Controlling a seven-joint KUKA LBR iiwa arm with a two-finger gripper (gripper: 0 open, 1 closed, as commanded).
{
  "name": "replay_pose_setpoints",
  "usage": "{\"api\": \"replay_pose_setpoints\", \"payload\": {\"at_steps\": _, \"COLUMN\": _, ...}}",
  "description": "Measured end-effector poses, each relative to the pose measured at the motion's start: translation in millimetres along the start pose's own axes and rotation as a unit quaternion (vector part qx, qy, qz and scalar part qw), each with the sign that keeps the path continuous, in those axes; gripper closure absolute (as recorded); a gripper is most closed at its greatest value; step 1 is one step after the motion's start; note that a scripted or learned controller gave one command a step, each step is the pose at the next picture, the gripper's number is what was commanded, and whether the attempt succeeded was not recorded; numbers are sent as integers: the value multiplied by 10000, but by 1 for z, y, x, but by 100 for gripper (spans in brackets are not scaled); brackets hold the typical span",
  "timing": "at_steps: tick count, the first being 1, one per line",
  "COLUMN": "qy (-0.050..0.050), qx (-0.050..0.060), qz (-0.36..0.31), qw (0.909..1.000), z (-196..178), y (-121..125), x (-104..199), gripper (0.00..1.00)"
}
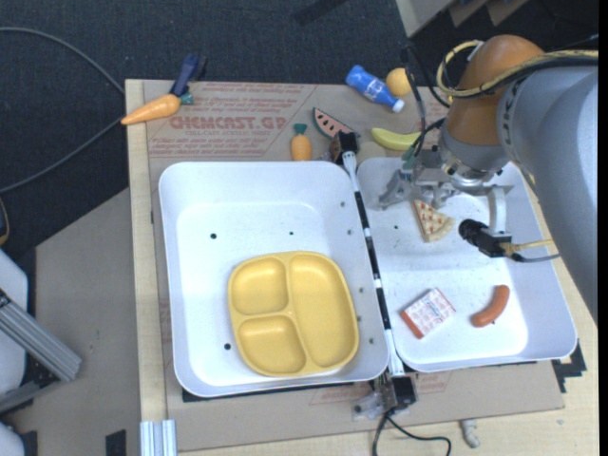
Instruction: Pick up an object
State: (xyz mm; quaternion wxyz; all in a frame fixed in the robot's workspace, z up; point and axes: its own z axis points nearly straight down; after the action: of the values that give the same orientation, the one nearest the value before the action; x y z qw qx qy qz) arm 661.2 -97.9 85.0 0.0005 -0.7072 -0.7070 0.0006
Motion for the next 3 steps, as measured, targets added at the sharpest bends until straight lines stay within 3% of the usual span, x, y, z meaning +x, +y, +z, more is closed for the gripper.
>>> {"api": "replay_pose_setpoints", "payload": {"at_steps": 1, "qy": 3, "qx": 2, "qz": 3, "qw": 10000, "z": 0, "y": -24, "x": 2, "gripper": 0}}
{"api": "replay_pose_setpoints", "payload": {"at_steps": 2, "qy": 4, "qx": -8, "qz": 6, "qw": 10000, "z": -10, "y": -23, "x": 2, "gripper": 100}}
{"api": "replay_pose_setpoints", "payload": {"at_steps": 3, "qy": 5, "qx": -6, "qz": 5, "qw": 10000, "z": -10, "y": -24, "x": 3, "gripper": 0}}
